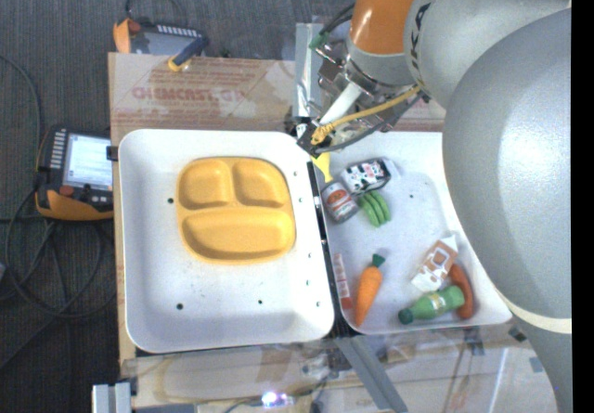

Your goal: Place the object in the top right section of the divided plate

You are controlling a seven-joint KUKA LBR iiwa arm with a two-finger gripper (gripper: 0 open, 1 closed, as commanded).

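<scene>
The yellow divided plate (pixel 237 207) lies in the left white bin (pixel 148 290); its top right section (pixel 259 183) holds nothing. My gripper (pixel 311 131) hangs over the far end of the wall between the two bins, just beyond the plate's top right corner. A small yellow piece (pixel 321 163) shows right below it at the right bin's far left corner; I cannot see whether it is held. Close by in the right bin (pixel 418 188) are a small can (pixel 339 202), a black-and-white toy (pixel 368 174) and green pea pods (pixel 376 209).
Further forward in the right bin lie a carrot (pixel 368 286), a green bottle (pixel 432 304), a red sausage (pixel 462 290), a white-and-brown carton (pixel 434 264) and a thin red stick (pixel 340 277). The grey arm (pixel 510 123) covers the bin's right side. A cardboard sheet (pixel 204 96) lies behind the bins.
</scene>
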